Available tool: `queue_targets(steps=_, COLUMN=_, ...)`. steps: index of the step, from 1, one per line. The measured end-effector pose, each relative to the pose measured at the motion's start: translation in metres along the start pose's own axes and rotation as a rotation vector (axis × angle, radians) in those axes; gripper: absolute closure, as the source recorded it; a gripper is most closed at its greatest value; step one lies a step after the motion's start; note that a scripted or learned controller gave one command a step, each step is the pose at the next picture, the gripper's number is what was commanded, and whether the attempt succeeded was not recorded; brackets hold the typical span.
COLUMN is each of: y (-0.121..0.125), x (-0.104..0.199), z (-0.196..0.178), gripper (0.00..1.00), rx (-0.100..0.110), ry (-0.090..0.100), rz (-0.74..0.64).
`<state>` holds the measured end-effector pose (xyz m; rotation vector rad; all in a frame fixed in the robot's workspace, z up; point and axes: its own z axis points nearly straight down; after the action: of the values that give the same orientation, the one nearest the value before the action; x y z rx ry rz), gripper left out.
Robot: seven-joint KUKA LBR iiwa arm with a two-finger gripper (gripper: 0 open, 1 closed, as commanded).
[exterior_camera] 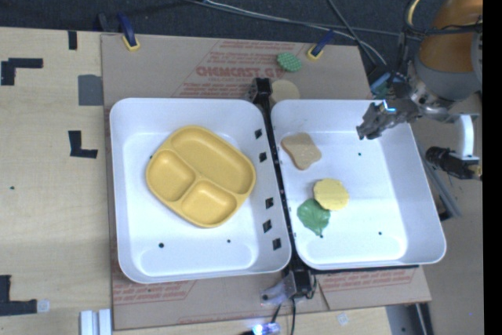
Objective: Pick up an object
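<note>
Camera view: our gripper (375, 124), finger spacing impossible to tell, hangs over the right bin (408, 192); we should centre above the yellow piece (331, 194) before descending

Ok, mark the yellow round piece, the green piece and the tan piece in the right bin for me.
yellow round piece (331, 194), camera view, centre of its top face.
green piece (312, 216), camera view, on its visible part below-left of the yellow one.
tan piece (300, 151), camera view, middle of its top face.
</note>
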<state>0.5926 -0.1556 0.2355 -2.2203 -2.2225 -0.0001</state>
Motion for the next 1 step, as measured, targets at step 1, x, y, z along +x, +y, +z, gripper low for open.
queue_targets(steps=1, y=-0.0032, x=0.0552, z=0.0127, gripper=1.00, rx=0.002, ry=0.001, rz=-0.005)
